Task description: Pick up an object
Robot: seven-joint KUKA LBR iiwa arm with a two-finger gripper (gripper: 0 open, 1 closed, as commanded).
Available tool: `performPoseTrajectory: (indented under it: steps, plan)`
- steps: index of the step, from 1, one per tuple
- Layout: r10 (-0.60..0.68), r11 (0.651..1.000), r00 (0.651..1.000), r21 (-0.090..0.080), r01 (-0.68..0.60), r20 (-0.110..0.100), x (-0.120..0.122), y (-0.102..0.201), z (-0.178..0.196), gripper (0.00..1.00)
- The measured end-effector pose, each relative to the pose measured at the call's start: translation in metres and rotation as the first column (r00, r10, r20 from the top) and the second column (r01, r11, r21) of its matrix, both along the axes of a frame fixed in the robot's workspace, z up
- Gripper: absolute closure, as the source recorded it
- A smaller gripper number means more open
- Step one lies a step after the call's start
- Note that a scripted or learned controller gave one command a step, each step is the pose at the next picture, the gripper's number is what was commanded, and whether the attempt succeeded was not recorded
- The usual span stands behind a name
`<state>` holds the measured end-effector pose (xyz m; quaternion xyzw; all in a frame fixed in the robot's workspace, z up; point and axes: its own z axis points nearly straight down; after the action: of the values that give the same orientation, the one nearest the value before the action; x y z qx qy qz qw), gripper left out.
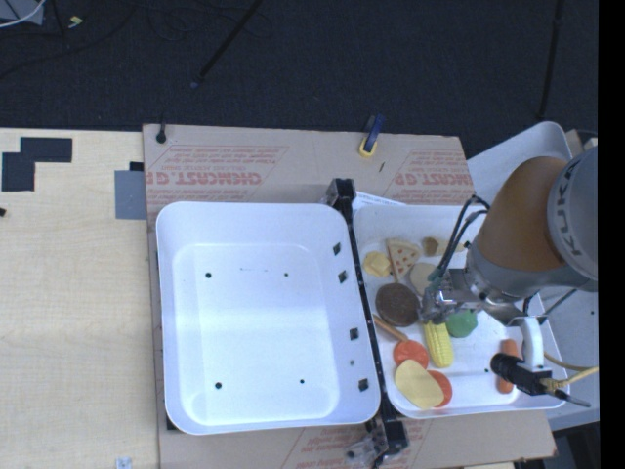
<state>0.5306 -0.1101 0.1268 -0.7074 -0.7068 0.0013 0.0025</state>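
This was a robotics lab — a plywood bench (68, 291) carried a taped cardboard sheet (293, 164) under two white bins (176, 262), loose cables (225, 27) trailed over dark carpet behind, and toy food (430, 345) lay in the right-hand bin — a test setup, not a kitchen.

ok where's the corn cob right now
The corn cob lies in the right bin, near its middle, just below the gripper, with a green piece to its right and a red tomato slice to its left.
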Motion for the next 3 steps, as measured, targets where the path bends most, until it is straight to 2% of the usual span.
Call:
performPoseTrajectory:
  steps: [1,2,3]
  plan:
    - [-0.004,1.000,1.000,-0.001,0.004,0.003,0.001,-0.001,0.000,0.00]
    - [0.002,1.000,1.000,0.000,-0.002,0.007,0.065,0.002,-0.038,0.00]
    - [-0.002,1.000,1.000,-0.001,0.002,0.012,0.018,-0.059,-0.035,0.00]
